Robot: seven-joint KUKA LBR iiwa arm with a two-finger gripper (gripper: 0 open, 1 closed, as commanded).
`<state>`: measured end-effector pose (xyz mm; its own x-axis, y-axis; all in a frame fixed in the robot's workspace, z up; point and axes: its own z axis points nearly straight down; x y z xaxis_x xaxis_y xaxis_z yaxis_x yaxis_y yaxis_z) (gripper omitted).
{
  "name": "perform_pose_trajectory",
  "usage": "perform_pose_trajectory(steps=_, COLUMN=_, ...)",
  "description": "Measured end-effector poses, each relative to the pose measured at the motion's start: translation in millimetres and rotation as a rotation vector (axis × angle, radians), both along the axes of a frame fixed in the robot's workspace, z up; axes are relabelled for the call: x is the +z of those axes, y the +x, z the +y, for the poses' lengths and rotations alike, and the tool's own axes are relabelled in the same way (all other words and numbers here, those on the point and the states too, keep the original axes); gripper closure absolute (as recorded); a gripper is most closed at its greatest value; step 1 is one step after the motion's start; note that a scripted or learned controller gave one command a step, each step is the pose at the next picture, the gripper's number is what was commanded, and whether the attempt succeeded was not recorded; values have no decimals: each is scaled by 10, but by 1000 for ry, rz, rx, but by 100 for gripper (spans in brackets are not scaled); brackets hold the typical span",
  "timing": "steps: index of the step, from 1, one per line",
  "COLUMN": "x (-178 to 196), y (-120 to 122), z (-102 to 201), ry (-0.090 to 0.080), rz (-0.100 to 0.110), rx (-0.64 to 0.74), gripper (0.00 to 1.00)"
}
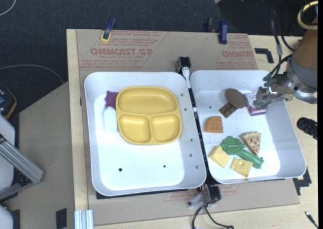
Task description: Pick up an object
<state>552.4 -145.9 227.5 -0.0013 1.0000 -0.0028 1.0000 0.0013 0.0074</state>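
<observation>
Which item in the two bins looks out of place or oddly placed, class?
A white bottle with a purple cap lies on its side in the left bin, wedged beside the yellow divided plate. Otherwise nothing looks spilled or damaged.

One fixed camera above the bench, angled down over both white bins.

The arm is cut off by the right edge, so most of it lies outside the picture. Whether the jaws of the gripper stand apart or together is too small to tell. The gripper covers part of a small purple item, whose kind cannot be made out. The yellow divided plate hides the right side of a purple-capped white bottle in the left bin.
</observation>
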Motion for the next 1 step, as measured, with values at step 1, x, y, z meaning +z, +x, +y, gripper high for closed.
perform_pose_trajectory(steps=1, x=56, y=419, z=470, ry=3, rz=1, rx=5, gripper=100)
